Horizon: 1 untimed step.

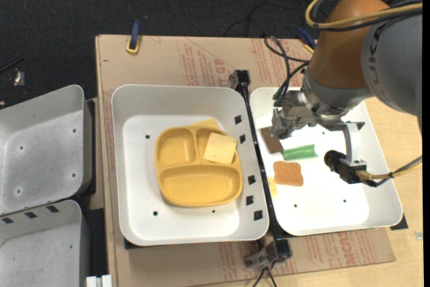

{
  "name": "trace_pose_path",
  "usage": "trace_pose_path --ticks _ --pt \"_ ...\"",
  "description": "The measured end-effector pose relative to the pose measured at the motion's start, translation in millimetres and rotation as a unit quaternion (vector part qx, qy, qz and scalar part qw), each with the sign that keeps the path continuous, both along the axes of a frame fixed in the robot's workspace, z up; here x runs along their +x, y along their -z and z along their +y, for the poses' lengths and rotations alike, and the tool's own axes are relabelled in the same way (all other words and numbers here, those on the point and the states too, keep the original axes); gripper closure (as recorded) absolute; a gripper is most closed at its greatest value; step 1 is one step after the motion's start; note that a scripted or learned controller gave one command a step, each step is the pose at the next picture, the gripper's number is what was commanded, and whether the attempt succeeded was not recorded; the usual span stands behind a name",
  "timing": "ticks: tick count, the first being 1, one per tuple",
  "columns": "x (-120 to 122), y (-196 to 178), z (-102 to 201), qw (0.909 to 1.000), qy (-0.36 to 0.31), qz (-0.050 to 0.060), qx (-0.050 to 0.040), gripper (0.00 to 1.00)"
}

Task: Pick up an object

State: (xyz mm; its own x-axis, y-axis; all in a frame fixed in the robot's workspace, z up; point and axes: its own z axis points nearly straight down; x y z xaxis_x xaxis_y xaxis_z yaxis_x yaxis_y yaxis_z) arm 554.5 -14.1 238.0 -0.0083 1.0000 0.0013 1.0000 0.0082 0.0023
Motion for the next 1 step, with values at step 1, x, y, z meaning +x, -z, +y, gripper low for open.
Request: trace_pose_path --ticks 1 --pt "11.5 9.3 61.6 1.0000 0.000 0.001 0.0001 1.00"
